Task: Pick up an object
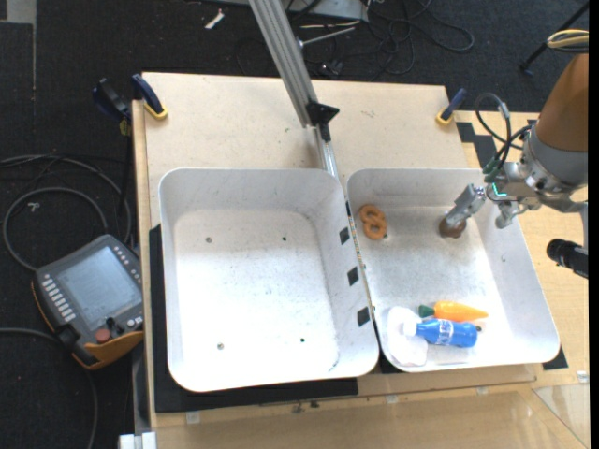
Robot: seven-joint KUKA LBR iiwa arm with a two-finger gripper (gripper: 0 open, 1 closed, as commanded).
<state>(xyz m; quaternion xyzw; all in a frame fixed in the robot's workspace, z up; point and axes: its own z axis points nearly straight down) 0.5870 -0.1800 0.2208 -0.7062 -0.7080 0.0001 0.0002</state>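
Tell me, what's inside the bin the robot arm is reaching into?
The right bin holds a pretzel, an orange carrot, a blue bottle and a white thing. Something small and brown sits at the gripper's tip, partly covered.

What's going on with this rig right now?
The arm reaches in from the right with its claw low over the right bin, by a small brown object near the back; nothing shows between its fingers. A pretzel lies further left in that bin, and a blue bottle, an orange carrot-like toy and a white piece sit at its front edge.
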